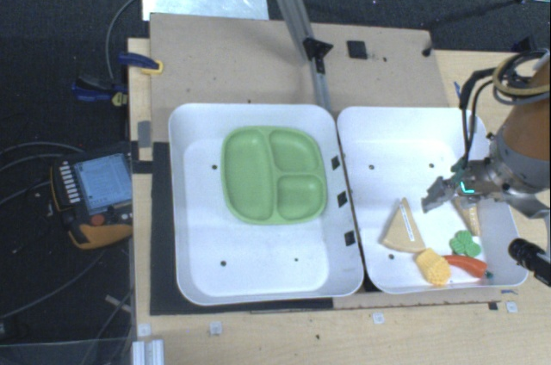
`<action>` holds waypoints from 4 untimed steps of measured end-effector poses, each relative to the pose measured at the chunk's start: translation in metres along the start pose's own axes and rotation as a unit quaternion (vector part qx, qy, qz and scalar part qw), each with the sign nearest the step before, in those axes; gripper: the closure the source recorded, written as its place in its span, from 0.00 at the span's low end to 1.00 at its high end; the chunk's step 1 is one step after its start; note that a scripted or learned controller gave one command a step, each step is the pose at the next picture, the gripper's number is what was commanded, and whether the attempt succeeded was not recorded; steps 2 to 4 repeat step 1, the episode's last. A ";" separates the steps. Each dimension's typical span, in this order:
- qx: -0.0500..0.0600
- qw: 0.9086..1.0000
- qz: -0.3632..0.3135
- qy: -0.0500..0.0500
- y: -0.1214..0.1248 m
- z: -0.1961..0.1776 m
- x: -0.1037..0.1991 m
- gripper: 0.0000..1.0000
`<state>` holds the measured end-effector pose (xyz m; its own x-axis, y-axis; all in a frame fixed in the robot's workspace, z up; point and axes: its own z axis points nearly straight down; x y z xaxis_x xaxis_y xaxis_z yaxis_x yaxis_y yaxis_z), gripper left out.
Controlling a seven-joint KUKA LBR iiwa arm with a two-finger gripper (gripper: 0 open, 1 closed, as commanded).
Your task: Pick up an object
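Picking is not yet done: we are hovering our pincer [443, 193], spread and grasping nothing, above the sandwich wedge [402, 228] in the right bin [379, 139].

Two white bins side by side: left bin [194, 269] bearing a green divided plate [274, 175]; right bin [387, 139] with a tan wedge [401, 228], yellow corn [433, 267], an orange carrot [466, 264], something green [465, 244]. Gripper [441, 193] poised above the wedge, fingers apparently spread.
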<state>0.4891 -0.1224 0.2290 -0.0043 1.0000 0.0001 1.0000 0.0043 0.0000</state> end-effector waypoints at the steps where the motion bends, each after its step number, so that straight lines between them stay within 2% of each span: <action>1: -0.001 1.000 0.000 0.000 0.001 -0.001 0.000 0.00; 4: -0.001 1.000 0.000 0.000 0.001 -0.001 0.000 0.00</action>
